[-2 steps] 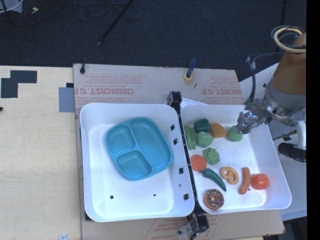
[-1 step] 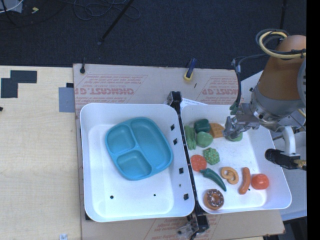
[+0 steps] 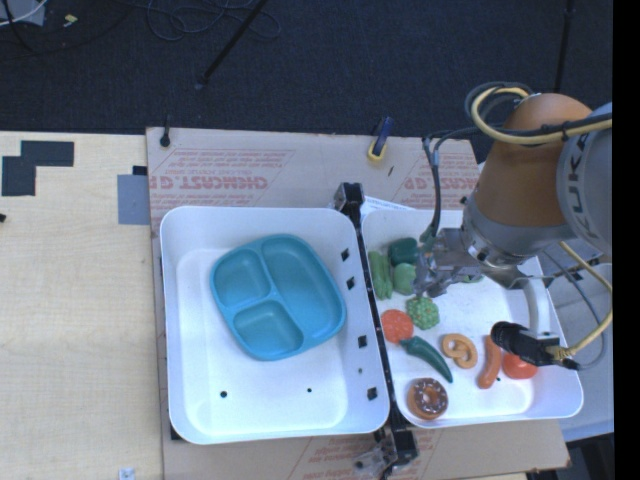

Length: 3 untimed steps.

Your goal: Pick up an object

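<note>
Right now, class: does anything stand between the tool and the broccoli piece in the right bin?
Nothing visible does. The tool hangs just above the broccoli piece. A pale green piece and a red tomato lie close beside it, crowding the sides rather than blocking the way down.

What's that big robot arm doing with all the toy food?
The arm's gripper is down in the right bin, just above a toy broccoli and next to other green toy vegetables. A tomato, green chili pepper, pretzel, sausage and donut lie nearby. The left bin holds a blue divided plate.
</note>
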Available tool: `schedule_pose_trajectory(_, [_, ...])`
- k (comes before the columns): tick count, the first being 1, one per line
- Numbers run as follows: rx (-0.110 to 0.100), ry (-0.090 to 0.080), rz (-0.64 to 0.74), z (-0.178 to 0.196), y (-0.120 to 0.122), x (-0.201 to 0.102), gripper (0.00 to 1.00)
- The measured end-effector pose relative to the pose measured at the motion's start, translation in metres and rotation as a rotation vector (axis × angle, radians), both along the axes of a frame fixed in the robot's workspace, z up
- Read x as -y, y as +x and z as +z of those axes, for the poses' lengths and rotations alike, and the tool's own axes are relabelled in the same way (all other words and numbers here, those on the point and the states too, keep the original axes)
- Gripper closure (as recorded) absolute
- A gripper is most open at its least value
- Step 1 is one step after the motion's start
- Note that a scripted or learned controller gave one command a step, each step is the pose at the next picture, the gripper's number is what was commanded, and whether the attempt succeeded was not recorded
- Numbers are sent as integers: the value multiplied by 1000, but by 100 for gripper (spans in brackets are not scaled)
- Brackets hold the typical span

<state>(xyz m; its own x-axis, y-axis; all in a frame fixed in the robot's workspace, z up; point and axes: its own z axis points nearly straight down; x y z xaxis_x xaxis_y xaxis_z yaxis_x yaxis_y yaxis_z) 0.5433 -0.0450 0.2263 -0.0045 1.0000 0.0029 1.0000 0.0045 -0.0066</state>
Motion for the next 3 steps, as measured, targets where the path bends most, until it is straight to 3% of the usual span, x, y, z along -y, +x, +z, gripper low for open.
schedule_pose_trajectory(2, [0, -1, -1, -13, -46, -86, 100])
schedule_pose_trajectory(3, [4, -1, 1, 12, -63, -133, 100])
